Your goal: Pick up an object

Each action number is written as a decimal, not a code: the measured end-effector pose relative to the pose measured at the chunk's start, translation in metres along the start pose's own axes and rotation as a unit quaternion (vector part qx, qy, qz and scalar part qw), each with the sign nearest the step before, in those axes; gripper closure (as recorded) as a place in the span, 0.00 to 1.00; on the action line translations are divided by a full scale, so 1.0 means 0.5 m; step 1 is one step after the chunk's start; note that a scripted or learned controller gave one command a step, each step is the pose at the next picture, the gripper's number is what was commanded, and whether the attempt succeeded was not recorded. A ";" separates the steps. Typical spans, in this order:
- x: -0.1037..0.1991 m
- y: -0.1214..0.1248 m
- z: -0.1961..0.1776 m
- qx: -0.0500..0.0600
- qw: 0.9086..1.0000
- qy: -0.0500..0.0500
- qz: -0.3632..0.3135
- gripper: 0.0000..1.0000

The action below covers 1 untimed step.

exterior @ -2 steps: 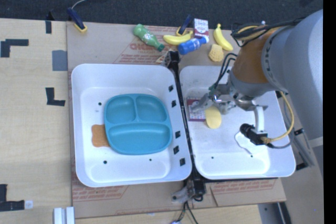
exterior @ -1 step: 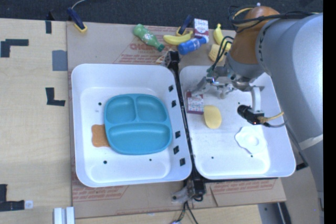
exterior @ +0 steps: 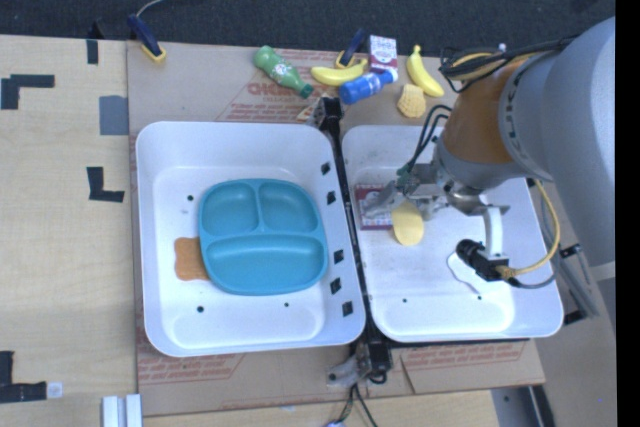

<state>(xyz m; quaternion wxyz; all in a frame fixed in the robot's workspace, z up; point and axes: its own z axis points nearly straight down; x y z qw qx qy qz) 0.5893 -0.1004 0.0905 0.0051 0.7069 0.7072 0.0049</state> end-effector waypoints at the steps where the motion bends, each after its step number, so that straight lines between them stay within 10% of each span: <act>1: 0.004 0.004 -0.023 -0.001 1.000 0.002 -0.001 1.00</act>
